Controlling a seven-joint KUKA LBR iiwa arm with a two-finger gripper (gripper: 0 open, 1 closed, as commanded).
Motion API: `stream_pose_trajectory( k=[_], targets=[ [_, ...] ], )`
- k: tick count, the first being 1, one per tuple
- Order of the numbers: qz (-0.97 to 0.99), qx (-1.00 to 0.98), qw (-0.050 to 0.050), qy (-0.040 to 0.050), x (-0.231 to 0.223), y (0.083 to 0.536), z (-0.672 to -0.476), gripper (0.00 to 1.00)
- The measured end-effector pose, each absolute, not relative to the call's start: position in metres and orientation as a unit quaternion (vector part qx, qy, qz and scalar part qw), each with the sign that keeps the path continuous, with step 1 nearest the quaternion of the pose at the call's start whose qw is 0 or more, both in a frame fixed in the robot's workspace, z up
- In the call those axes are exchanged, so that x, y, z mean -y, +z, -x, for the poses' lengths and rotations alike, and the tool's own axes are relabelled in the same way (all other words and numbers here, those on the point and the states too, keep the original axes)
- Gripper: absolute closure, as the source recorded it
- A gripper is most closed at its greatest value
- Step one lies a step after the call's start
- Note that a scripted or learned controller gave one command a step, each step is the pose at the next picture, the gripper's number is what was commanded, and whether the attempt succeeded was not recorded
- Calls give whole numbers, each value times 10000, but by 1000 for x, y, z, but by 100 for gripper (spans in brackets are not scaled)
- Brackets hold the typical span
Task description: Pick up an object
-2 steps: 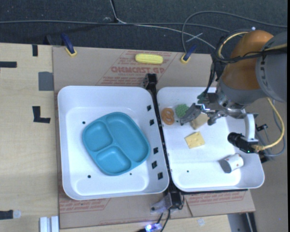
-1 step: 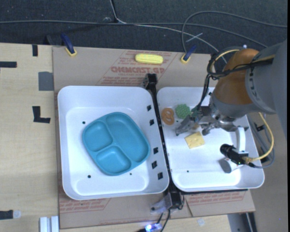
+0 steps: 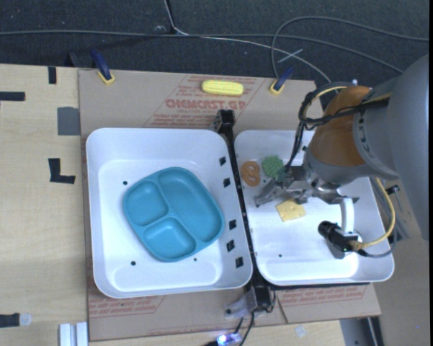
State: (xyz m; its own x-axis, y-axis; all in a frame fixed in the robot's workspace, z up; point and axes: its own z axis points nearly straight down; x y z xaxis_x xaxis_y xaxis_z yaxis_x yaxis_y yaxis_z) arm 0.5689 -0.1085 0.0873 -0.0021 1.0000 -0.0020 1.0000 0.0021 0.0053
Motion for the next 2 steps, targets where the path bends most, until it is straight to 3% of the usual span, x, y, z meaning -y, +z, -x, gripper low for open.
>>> stream_pose_trajectory(
  k=[1,2],
  targets=[
    [-7062,-7080,53,27,109,100,-570,100],
    [-7070,-7073,12,7,111,153,-561,100]
  ],
)
